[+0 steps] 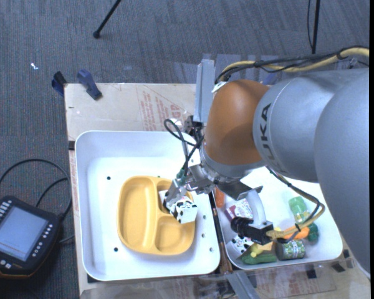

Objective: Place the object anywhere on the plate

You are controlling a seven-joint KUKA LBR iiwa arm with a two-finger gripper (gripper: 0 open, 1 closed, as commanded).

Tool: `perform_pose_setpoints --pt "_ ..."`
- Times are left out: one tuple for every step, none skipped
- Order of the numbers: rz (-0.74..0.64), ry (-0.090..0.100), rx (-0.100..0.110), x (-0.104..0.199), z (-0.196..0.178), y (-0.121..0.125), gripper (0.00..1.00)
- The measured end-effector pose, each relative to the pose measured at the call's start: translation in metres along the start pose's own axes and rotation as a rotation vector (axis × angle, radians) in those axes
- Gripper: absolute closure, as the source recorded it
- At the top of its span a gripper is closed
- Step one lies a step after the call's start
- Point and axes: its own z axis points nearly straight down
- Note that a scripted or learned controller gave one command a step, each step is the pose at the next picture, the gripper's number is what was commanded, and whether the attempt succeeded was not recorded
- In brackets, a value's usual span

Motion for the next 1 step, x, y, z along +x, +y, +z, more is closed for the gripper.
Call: perform_pose_setpoints --pt "-0.589 -0.002 -0.003 0.0292 -0.0790 -0.0063 0.00"
